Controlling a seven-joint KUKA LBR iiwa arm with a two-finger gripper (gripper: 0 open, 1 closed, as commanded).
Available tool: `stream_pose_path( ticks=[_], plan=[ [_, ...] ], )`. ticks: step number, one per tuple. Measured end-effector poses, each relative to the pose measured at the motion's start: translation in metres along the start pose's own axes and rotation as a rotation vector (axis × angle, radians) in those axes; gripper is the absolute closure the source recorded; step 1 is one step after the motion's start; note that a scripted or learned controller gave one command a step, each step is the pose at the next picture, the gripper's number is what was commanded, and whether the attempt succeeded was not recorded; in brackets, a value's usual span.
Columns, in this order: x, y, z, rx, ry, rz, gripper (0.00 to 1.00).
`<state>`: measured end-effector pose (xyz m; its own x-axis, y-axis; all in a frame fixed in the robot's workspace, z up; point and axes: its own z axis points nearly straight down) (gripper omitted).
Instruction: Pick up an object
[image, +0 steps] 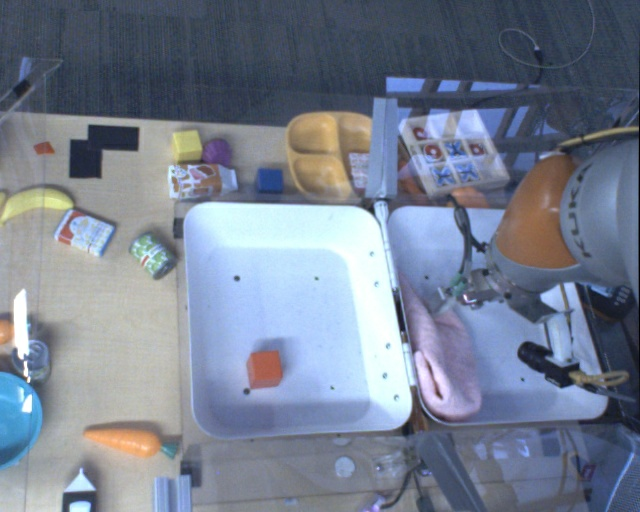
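Nearest me, one orange cube (265, 368) sits in the left bin (300, 225). One pink cloth (443, 355) lies along the right bin's (520, 395) left wall. My gripper (458, 290) hangs just over the cloth's top end; whether it's apart or together, I cannot tell. Nothing looks lifted, so I judge the whole pick remains.

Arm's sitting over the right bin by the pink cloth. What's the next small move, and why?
Probably a short descent with a slight shift toward the pink cloth. The gripper sits over the right bin at the cloth's upper end, and the cloth is the nearest thing to pick. The orange block lies in the left bin, a far longer reach.
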<state>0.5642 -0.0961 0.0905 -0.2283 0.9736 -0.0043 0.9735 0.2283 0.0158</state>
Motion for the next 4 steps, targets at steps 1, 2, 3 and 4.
stream_pose_path(
  ticks=[1, 2, 3, 4],
  plan=[
    [0.015, -0.070, -0.002, -0.002, -0.003, -0.028, 0.00],
    [-0.041, -0.009, -0.044, 0.009, 0.001, 0.026, 0.00],
    [-0.005, -0.029, -0.001, 0.000, -0.002, -0.056, 0.00],
    [-0.017, 0.017, 0.001, 0.003, 0.000, 0.102, 0.00]
  ],
)
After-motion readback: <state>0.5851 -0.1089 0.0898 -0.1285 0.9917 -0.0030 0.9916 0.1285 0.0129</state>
